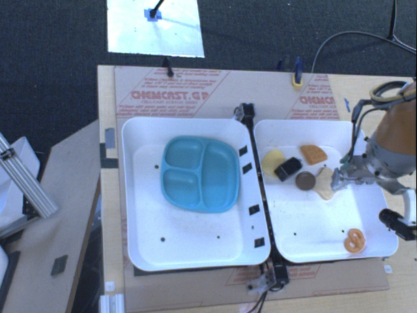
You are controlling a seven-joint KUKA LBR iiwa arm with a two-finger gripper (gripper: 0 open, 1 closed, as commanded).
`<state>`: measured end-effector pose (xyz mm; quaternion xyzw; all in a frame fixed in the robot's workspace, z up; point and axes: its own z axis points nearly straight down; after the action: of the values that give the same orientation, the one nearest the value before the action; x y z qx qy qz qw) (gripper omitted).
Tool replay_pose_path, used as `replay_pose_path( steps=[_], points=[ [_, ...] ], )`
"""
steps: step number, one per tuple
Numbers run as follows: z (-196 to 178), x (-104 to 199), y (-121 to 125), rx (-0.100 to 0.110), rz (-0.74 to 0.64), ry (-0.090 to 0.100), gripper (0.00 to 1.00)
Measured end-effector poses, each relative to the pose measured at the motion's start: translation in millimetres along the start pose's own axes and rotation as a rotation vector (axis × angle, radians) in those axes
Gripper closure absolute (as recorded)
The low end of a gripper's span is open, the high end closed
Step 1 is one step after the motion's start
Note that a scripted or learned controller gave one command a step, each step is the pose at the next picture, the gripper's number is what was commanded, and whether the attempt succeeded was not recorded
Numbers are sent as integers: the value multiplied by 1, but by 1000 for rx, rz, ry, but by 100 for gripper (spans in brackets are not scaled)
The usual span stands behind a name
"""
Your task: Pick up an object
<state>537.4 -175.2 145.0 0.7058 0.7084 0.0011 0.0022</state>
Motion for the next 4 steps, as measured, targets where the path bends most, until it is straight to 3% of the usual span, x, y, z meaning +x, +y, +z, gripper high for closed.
replay_pose_path(
  steps=[2, 4],
  points=[
    [-93, 2, -6, -2, -1, -1, 100],
    [-107, 105, 35, 0, -8, 4, 100]
  ],
)
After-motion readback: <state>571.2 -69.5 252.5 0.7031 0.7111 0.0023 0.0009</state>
